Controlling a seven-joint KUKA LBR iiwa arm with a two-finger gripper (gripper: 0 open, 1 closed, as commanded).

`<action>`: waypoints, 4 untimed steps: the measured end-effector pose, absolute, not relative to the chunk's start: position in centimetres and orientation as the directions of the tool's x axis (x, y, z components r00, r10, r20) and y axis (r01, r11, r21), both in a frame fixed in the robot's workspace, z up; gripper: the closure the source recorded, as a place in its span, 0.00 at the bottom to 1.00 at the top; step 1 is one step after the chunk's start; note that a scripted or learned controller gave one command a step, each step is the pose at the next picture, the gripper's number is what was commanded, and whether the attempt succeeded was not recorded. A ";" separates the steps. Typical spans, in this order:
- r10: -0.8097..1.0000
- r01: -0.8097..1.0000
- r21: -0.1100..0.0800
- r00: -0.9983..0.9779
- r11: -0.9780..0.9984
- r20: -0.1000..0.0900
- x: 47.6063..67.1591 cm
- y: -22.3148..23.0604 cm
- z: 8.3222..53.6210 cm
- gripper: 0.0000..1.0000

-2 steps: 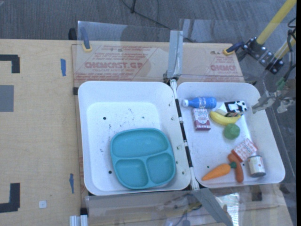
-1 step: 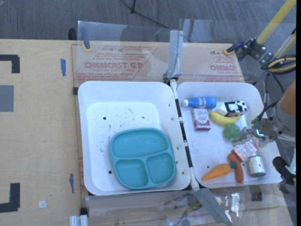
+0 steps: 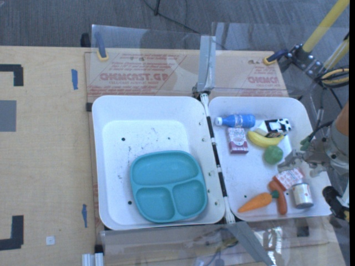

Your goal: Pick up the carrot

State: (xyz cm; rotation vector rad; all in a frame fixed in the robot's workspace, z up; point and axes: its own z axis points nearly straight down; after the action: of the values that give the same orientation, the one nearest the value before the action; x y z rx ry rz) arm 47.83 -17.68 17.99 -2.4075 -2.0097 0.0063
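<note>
Reaching in from the right edge, the arm [image 3: 339, 140] hangs over the rim of the right bin [image 3: 302, 107], and its pincer [image 3: 307, 158] sits just above the bin's right side — a cluster of grey metal parts seen at a slant. Whether it is spread or pressed together cannot be told from this angle, and nothing shows pinched in it. It hovers near the green ball [image 3: 273, 155] and just above the small red-and-white packet [image 3: 289, 178], though contact with either cannot be confirmed.

The carrot [image 3: 256, 202] lies on the floor of the right bin near its front edge, pointed tip toward the left, thick end toward the right, apart from the pincer. Just beside its thick end lies a small red sausage-like piece [image 3: 281, 202], and next to that a silver can [image 3: 302, 195] on its side.

Farther back in the same bin — a blue-capped bottle [image 3: 236, 120] lying flat, a red-and-white carton [image 3: 238, 139] below it, a banana [image 3: 264, 139], and a black-and-white toy [image 3: 277, 126] by the banana's upper end.

The left bin [image 3: 111, 110] holds a teal divided plate [image 3: 168, 185] with three compartments, resting toward the front right corner.
</note>
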 end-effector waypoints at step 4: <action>0.780 0.780 0.004 -0.625 0.625 0.001 48.1 -11.5 8.6 0.00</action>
State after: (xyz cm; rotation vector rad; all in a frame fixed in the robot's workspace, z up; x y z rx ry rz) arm 48.09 -11.53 8.65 -1.3601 -2.8323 -0.0064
